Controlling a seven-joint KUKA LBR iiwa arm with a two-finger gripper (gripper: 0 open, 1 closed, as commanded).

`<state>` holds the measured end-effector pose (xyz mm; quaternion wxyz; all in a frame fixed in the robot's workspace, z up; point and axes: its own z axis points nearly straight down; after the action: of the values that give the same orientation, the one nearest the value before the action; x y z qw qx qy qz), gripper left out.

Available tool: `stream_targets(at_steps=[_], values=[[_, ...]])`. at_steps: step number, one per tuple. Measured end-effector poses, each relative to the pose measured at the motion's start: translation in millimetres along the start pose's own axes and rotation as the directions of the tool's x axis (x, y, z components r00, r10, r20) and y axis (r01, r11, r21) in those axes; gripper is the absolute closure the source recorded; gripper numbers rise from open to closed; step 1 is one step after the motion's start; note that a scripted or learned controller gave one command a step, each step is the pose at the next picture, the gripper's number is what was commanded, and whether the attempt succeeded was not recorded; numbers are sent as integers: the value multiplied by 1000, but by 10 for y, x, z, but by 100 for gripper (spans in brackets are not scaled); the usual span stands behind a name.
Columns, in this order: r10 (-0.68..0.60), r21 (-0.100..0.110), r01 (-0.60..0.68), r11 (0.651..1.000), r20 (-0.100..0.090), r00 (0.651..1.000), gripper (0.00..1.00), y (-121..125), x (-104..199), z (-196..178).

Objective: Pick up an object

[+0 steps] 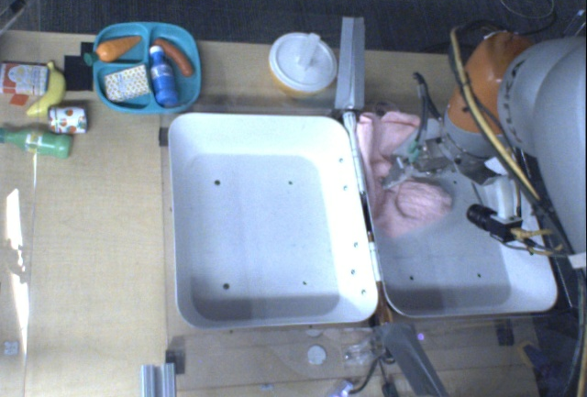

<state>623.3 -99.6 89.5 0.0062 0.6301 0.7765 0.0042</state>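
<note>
Pink and soft, a crumpled cloth [400,175] lies bunched in the right bin [477,285] against its left wall, its long axis running from far edge toward near, while the gripper [410,168] sits low on it, grip state I cannot tell.

arm [541,102] cut off right | right bin [459,281] far corner hidden | hand [410,168] fingers unclear

A pink cloth [404,193] lies in a white bin [459,281]; the tray [188,65] is blue.
</note>
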Motion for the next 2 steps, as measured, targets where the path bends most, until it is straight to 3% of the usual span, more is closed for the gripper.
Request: stream_targets(at_steps=[1, 2], values=[[-56, 1, 56, 998, 2, 998, 0, -441, -428, -10], [-123, 0, 123, 992, 1, 992, 0, -178, -103, -8]])
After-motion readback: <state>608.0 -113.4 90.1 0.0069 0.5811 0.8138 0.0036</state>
